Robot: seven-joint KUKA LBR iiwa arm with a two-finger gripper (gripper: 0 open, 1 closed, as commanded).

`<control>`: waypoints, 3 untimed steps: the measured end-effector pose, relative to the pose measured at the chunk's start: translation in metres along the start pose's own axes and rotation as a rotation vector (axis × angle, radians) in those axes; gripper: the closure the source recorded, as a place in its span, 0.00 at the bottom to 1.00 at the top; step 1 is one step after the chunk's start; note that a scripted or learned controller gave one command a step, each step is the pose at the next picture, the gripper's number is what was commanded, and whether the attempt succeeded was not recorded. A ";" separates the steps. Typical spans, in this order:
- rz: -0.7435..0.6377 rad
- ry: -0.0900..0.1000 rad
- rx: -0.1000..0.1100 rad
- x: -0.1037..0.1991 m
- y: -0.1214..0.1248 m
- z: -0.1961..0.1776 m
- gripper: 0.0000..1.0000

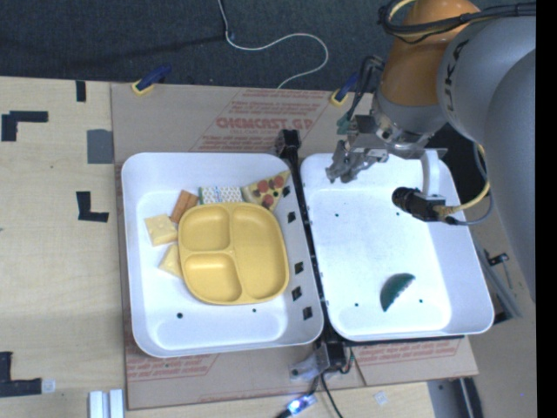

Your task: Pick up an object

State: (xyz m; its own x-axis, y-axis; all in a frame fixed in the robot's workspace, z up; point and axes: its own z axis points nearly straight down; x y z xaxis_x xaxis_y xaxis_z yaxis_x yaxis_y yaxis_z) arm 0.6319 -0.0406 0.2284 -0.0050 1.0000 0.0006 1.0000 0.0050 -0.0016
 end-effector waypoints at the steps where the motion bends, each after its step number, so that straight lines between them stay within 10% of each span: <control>1: 0.003 -0.001 0.001 0.001 0.001 0.003 1.00; 3: 0.003 -0.001 0.001 -0.002 -0.018 0.000 1.00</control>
State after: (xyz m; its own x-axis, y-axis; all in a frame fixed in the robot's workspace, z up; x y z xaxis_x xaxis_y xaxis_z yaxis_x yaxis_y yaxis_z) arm 0.6143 -0.0430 0.2280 -0.0015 1.0000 -0.0005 1.0000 0.0015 -0.0021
